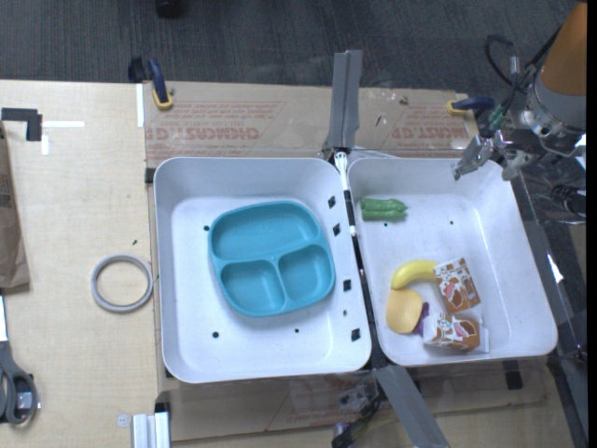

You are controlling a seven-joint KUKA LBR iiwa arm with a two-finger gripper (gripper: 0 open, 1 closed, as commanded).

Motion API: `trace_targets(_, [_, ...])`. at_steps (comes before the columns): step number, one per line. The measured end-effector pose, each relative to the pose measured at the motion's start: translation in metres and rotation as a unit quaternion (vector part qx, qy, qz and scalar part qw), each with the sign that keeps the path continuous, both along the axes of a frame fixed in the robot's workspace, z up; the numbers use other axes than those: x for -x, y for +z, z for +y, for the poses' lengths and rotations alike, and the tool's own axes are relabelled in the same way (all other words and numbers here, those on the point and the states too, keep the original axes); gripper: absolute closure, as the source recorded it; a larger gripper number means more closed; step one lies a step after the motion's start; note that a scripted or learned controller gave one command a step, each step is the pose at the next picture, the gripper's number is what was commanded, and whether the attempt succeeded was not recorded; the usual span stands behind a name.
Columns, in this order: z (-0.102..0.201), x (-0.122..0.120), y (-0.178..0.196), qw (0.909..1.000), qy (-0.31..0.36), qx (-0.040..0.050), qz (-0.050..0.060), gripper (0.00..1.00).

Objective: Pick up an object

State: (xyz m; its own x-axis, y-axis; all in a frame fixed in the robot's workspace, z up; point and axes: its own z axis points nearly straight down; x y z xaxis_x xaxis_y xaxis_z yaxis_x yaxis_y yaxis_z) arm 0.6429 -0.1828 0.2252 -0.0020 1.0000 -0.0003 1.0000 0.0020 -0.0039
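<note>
The tool (485, 152) hangs over the far right corner of the right bin (518, 227), small and tangled among cables, and nothing shows between its tips. The arm (567, 59) above it is cut off by the frame's top right corner. In that bin, a green pepper-like piece (383, 209) lies near the dividing wall at the far side, well apart from the tool. Toward the near end sit a yellow banana (411, 273), a yellow-orange rounded piece (403, 313) just below it, and two printed snack packets (455, 285), partly overlapping, with something purple (424, 317) barely visible between them. The left bin (177, 278) holds a blue three-compartment tray (270, 258). On the surface (70, 203) left of the bins lies a grey ring (122, 282); scissors (17, 392) are clipped by the edge.
</note>
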Motion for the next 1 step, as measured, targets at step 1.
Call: trace_targets(1, [0.0042, 0.0777, -0.0701, 0.9983, 0.059, -0.0009, 0.000, 0.00])
